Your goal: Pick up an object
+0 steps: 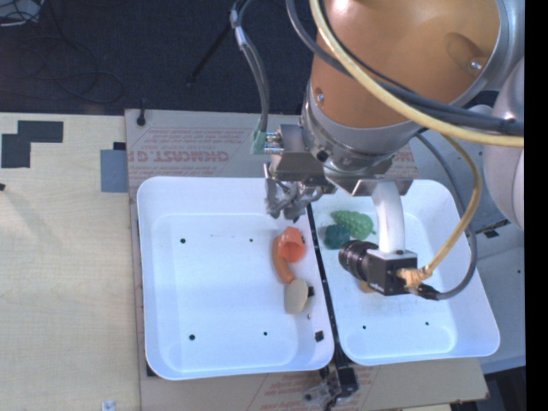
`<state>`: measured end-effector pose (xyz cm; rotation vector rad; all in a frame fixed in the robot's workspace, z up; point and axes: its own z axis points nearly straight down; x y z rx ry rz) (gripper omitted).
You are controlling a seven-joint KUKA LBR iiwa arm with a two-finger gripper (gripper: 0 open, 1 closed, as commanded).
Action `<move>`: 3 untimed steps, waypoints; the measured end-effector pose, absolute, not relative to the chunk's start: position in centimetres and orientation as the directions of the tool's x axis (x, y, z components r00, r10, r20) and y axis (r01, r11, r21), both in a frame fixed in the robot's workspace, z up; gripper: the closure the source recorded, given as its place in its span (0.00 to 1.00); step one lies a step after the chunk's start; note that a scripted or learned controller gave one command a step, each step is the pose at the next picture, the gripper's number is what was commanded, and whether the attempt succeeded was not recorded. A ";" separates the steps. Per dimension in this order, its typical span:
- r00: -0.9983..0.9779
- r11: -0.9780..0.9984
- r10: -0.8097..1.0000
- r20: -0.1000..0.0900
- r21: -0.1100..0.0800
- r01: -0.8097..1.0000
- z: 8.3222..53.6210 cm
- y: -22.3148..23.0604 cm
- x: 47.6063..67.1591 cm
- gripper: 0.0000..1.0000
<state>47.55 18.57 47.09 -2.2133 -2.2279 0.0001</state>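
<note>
An orange object [289, 248] lies in the left bin [197, 315], close to its right wall. A small beige rounded object [296, 296] sits just below it, touching its lower end. A green leafy-looking object [351, 225] lies in the right bin [445, 332] near its upper left corner. My gripper [286, 204] hangs over the upper right part of the left bin, directly above the orange object and very near its top. Nothing is seen held in it.
A black cylindrical unit with a yellow cable [379, 266] hangs from the wrist over the right bin, below the green object. The divider between the bins [324, 298] runs right beside the orange and beige objects. Brown board [188, 148] borders the bins.
</note>
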 end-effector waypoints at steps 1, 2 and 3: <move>-0.002 0.002 1.000 -0.006 -0.012 1.000 35.1 21.3 51.7 1.00; 0.011 -0.011 1.000 -0.005 -0.010 1.000 32.8 10.1 47.4 1.00; -0.005 0.005 1.000 0.000 -0.002 1.000 35.2 15.4 47.5 1.00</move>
